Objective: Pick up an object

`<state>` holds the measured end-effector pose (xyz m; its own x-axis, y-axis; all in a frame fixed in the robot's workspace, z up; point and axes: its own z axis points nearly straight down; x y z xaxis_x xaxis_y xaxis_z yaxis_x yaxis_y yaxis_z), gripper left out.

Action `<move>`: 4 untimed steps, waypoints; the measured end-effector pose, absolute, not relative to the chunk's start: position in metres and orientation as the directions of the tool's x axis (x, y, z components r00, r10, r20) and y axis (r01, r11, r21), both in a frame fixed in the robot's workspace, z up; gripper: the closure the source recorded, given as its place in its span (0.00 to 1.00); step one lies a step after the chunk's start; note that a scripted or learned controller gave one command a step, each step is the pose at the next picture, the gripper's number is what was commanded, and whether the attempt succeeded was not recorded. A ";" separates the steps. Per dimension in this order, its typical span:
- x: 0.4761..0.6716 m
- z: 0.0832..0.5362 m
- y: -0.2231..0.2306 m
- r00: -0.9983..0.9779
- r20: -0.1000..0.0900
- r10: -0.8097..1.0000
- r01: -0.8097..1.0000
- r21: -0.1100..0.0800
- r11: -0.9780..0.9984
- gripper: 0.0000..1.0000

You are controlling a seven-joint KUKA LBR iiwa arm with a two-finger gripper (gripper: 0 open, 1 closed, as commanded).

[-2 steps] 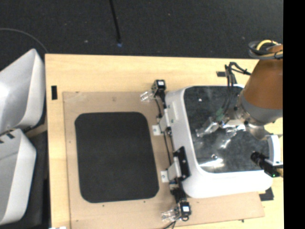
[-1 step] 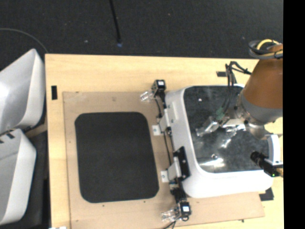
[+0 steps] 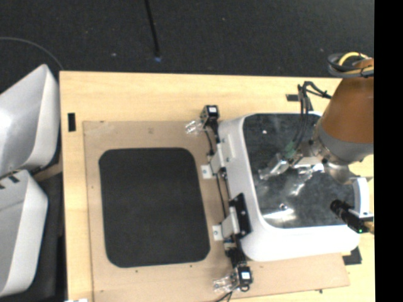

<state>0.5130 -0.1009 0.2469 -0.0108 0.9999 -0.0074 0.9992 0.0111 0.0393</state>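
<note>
Several small pale objects [image 3: 275, 168] lie scattered on the dark floor of the right bin [image 3: 264, 247], and none looks lifted yet. We see the gripper [image 3: 308, 164] low among them, beneath the arm [image 3: 352, 115], but cannot tell whether it is open, closed, or holding anything. We judge the pick not yet done. A dark mat [image 3: 154, 206] lies on the table [image 3: 157, 93].
</note>
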 end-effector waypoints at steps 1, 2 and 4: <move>0.517 0.262 -0.104 -0.010 -0.011 1.000 0.999 0.052 0.010 1.00; 0.523 0.253 -0.108 -0.002 -0.007 1.000 1.000 0.028 0.002 1.00; 0.553 0.278 -0.066 -0.005 -0.001 1.000 1.000 0.002 0.005 1.00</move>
<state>0.5527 -0.0660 0.2776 -0.0051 1.0000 -0.0009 1.0000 0.0051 0.0015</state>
